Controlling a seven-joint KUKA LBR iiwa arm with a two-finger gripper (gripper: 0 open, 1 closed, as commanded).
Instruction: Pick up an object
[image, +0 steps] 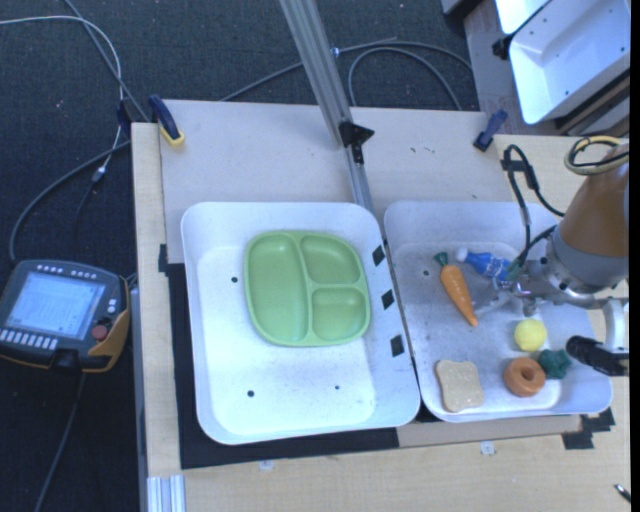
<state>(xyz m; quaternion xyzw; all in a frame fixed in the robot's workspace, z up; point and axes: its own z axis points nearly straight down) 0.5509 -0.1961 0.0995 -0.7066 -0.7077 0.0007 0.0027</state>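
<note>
Hand (500, 287) is down in the right bin (420, 225), at about 3 o'clock of the carrot (458, 292), but I honestly can't tell whether it's apart or together from this angle. Nothing looks lifted yet, so I'd say the pick isn't done. Carrot, lemon (531, 334), donut (524, 376), bread slice (459, 385) and a blue bottle (483, 263) all sit on the bin floor. Green divided plate (306, 289) is over in the left bin (225, 400).
</note>
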